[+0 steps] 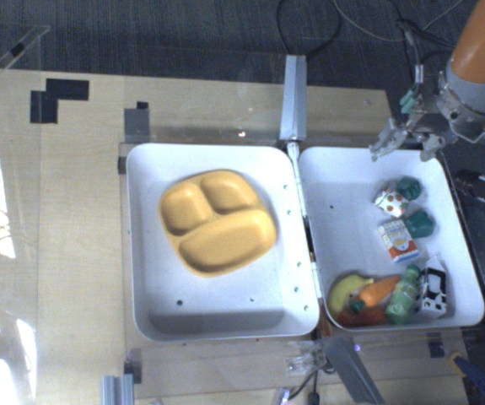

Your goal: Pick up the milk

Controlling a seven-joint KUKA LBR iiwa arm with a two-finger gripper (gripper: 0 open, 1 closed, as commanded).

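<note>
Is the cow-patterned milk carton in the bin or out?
In: the milk carton lies in the right bin's near right corner beside the toy produce.

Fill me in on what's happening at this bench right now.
A robot arm reaches in from the right, its gripper open and hovering over the far edge of the right bin, holding nothing. The milk, a black-and-white carton, lies untouched in that bin's near right corner, beside a banana, a carrot and other small items. The left bin holds a yellow divided plate.
</note>
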